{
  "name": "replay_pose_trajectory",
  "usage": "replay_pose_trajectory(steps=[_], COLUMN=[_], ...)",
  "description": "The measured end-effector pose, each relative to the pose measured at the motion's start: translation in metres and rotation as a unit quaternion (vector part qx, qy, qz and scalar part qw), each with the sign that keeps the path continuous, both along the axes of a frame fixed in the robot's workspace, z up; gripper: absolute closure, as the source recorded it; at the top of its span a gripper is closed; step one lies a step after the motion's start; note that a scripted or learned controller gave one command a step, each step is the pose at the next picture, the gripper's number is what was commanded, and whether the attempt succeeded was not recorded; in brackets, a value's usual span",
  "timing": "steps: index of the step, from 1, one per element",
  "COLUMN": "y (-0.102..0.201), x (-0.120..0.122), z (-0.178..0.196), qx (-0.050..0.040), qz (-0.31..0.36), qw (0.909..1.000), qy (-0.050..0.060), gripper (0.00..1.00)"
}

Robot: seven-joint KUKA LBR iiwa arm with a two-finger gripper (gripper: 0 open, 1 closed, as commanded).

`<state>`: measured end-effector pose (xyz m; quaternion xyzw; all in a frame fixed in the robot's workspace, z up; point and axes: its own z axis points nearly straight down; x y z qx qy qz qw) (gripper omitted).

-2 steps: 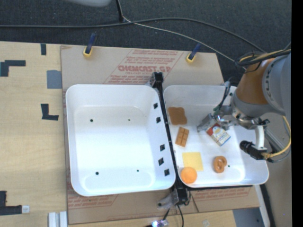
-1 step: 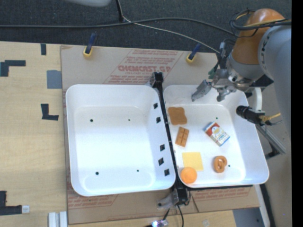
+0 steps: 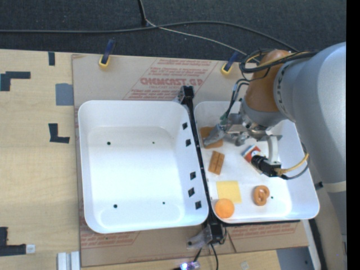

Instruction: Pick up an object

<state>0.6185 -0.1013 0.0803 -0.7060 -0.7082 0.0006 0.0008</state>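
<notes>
Bins sit side by side on my surface (image 3: pixel 34 151), cardboard under them. At left, the left bin (image 3: pixel 93 151), white-floored. Right of the divider, the right bin (image 3: pixel 298 204) holds my candidates: a brown piece (image 3: pixel 209 138) against the divider wall, a wafer (image 3: pixel 216 162) just below it, a yellow slab (image 3: pixel 229 191) and an orange ball (image 3: pixel 225 208) near the front edge, and a pretzel (image 3: pixel 260 196) further right. My claw (image 3: pixel 222 133) hangs low over the brown piece, which I judge my likeliest target; whether it is released or clenched I cannot tell, the wrist hiding the tips. The risks, as I read them: the piece lies hard by the wall, so a tip could strike the divider, or nudge the piece into the wafer and close on nothing.
</notes>
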Motion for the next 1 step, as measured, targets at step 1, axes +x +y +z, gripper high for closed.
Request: replay_pose_trajectory(steps=[1], y=[-0.0015], x=[0.0025], z=[0.0163], qx=[-0.0003], qz=[0.0], qw=[1.0], qy=[-0.003], gripper=[1.0])
